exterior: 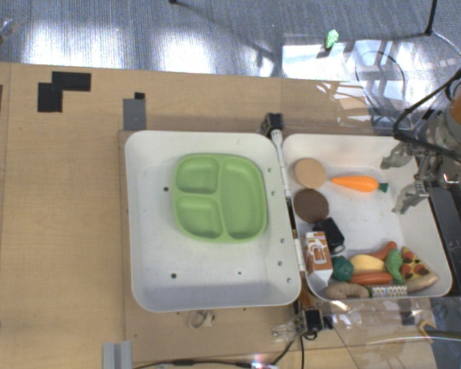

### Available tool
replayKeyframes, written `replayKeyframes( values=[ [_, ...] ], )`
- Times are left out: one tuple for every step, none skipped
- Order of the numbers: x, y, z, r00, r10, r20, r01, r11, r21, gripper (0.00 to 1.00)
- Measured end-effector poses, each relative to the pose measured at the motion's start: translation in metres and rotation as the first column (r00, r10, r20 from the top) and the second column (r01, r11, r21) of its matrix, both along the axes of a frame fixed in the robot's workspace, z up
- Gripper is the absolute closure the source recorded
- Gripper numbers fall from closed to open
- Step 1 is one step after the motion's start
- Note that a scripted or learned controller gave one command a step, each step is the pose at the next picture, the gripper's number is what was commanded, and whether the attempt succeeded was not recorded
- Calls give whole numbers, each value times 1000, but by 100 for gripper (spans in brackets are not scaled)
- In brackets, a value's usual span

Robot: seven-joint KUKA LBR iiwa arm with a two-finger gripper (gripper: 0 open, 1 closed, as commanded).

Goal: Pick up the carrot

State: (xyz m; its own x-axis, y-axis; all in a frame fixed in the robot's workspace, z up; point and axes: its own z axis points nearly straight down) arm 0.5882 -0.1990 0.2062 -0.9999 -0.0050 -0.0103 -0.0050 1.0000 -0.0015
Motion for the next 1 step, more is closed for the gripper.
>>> replayKeyframes(
  values=[
    [40, -6, -115, 996, 90, 10, -90, 996, -4, 0]
  ],
)
